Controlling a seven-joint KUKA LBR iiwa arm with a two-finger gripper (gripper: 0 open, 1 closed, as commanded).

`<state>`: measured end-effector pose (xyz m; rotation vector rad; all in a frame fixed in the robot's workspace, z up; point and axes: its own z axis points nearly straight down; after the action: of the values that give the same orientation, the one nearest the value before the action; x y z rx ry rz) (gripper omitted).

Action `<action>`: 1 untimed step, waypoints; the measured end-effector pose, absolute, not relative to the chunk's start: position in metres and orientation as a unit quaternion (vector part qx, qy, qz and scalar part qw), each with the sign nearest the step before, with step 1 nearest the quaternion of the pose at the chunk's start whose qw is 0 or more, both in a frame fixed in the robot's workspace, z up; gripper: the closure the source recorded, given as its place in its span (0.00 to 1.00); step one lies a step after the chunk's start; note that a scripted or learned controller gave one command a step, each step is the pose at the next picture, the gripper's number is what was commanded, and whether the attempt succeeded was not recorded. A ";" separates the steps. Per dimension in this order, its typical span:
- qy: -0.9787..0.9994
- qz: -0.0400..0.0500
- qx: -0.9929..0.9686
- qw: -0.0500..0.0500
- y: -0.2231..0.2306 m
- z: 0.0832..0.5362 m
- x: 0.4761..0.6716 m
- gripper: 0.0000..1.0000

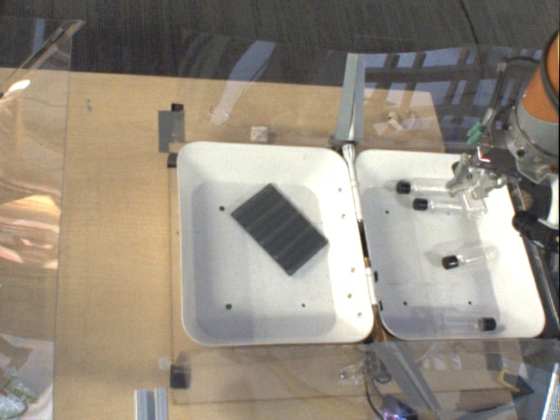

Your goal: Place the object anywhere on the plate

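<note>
The wooden surface (114, 234) carries two shallow white plastic bins side by side, their inner rims touching along the centre line.

Left white bin (197, 234): it contains one dark grey ribbed rectangular plate (279, 229). The plate lies flat on the bin floor, turned diagonally to the bin walls, toward the upper centre of the bin. Nothing rests on the plate.

Right white bin (385, 261): it contains four clear plastic tubes with black caps. The first clear tube (420, 185) lies near the upper left of the bin floor. The second clear tube (442, 205) lies just below it, its clear end reaching toward the claw. The third clear tube (468, 257) lies alone in the middle right of the floor. The fourth clear tube (459, 323) lies along the bottom wall, cap at the right end. All four are well apart from the plate, in the other bin.

The grey arm with orange band (538, 103) enters from the right. Its claw (473, 180) sits low over the upper right part of the right bin, beside the clear ends of the first and second tubes. Whether its fingers stand apart or together cannot be told, nor whether a tube lies between them.
</note>
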<state>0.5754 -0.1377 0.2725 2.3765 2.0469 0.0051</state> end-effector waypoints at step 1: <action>0.645 0.000 0.764 0.002 -0.169 0.258 0.632 1.00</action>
<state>0.6316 -0.1690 0.2584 2.3976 2.0253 0.0005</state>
